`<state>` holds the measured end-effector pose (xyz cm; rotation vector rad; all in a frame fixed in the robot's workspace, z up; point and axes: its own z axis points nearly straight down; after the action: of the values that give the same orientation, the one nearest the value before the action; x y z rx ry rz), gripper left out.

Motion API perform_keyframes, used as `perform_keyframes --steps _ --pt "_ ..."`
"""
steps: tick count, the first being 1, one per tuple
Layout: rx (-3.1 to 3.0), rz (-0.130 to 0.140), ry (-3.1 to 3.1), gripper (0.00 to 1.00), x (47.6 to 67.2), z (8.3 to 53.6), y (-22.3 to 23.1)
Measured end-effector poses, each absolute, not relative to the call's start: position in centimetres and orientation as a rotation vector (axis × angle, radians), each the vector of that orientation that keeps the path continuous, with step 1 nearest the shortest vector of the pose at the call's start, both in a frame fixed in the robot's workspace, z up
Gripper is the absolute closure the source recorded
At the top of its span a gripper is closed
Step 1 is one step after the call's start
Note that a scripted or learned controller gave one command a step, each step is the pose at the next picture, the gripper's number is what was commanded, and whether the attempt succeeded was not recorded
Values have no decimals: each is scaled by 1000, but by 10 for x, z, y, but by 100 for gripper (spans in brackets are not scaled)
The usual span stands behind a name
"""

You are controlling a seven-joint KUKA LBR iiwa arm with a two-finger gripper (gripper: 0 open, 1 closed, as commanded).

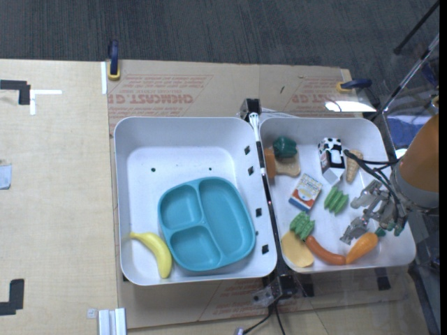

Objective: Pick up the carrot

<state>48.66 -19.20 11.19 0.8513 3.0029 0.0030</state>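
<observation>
The carrot, orange with a green top toward the right, lies near the front right corner of the right bin. My gripper hovers just behind and above it, with the grey arm coming in from the right. One finger and the other finger stand apart, open, with nothing between them. The lower finger is close to the carrot's upper side, and I cannot tell whether it touches.
A red-orange sausage and a yellow slice lie left of the carrot. Green pods, a small box, a cow-patterned carton and bread sit further back. The left bin holds a teal divided plate and a banana.
</observation>
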Motion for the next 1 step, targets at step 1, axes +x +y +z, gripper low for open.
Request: perform_keyframes --steps 1 --pt "1253 0 2876 0 479 92 -222"
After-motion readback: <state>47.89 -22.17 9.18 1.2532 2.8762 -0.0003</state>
